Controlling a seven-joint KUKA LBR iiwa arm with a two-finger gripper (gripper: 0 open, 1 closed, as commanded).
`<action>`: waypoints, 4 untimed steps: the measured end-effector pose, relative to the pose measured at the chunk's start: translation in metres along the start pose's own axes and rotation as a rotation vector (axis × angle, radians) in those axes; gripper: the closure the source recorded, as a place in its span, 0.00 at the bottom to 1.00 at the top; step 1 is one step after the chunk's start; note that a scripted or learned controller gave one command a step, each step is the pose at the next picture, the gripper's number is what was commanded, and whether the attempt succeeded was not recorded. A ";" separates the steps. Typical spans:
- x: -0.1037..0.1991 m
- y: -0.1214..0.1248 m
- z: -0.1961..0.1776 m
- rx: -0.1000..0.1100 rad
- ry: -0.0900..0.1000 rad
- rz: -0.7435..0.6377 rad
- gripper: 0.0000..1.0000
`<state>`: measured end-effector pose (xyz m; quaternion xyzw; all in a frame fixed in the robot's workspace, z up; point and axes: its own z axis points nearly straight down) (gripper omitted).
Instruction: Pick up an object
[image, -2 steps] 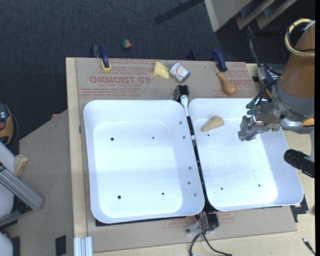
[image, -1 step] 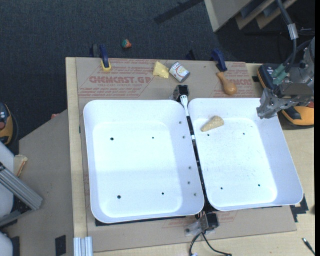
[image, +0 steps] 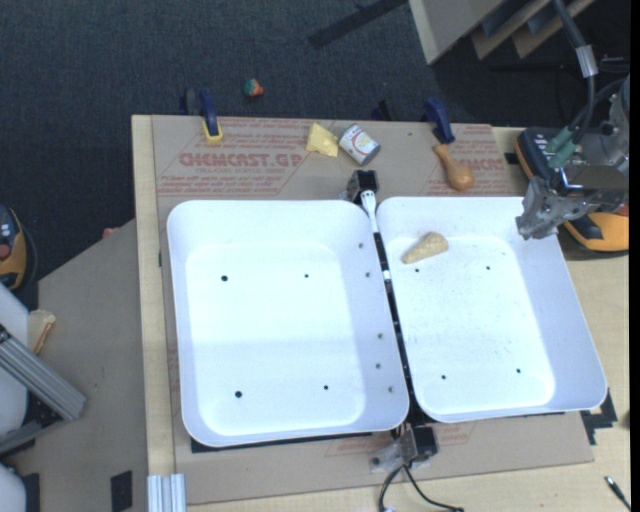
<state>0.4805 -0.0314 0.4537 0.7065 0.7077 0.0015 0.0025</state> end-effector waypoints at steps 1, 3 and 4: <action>0.000 0.001 -0.010 -0.004 -0.001 0.000 1.00; 0.067 0.022 0.083 0.017 0.002 -0.005 1.00; 0.092 -0.001 -0.051 -0.011 0.005 -0.003 1.00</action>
